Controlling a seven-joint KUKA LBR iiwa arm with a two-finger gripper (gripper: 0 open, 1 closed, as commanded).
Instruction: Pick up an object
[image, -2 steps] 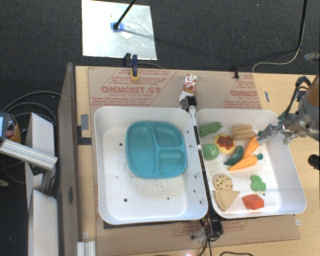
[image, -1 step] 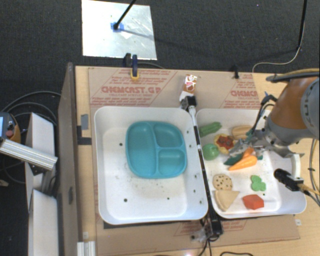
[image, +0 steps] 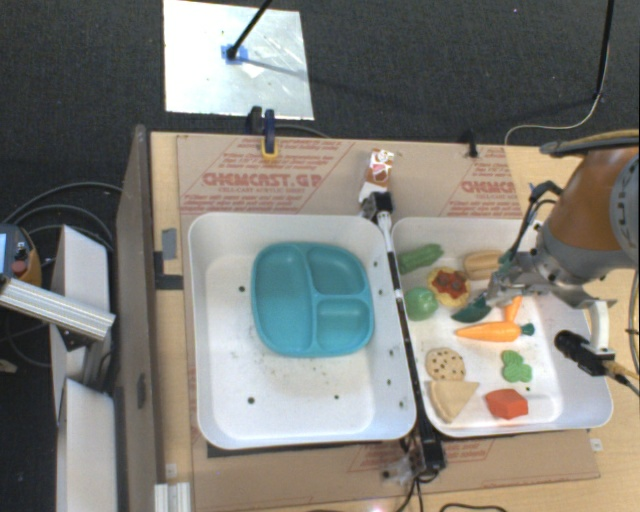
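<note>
The right bin (image: 590, 400) holds several toy foods: a green cucumber (image: 420, 257), a red and yellow pizza slice (image: 449, 284), a green round piece (image: 421, 303), a tan bun (image: 482, 264), a dark teal piece (image: 470, 312), an orange carrot (image: 490, 332), broccoli (image: 516, 367), a cookie (image: 443, 362), a tan wedge (image: 452, 398) and a red block (image: 506, 403). My gripper (image: 504, 290) reaches in from the right and hangs low over the middle of this bin, just above the teal piece and a small orange piece (image: 513, 309). Nothing is visibly held.
In the left bin (image: 225, 400) lies a teal divided plate (image: 312, 300). A ridge (image: 395, 300) where the bin walls meet separates the two bins. The grey wrist (image: 575, 262) covers the right bin's upper right part.
</note>
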